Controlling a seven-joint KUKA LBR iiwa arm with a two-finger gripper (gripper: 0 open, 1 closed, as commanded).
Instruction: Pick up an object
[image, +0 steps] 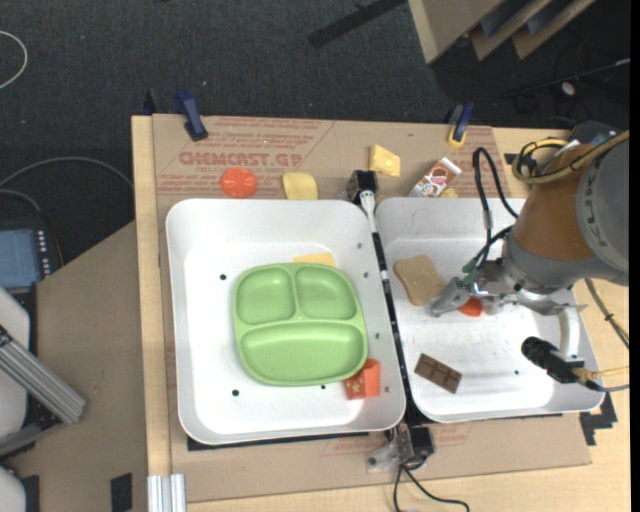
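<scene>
My gripper (452, 298) hangs low over the middle of the right bin (560, 400), at the end of the grey arm with its orange band. A small red object (471, 308) lies right against the gripper's tip, and I cannot tell whether it is held. A tan, bread-like piece (417, 278) sits just left of the gripper. A brown chocolate-like bar (437, 372) lies nearer the front of this bin.
The left bin (200, 250) holds a green divided plate (298, 322), an orange block (365, 380) and a yellow piece (314, 260). Behind the bins lie an orange round item (239, 182), yellow pieces (299, 185) and a small red-and-white box (435, 180). Cables hang by the arm.
</scene>
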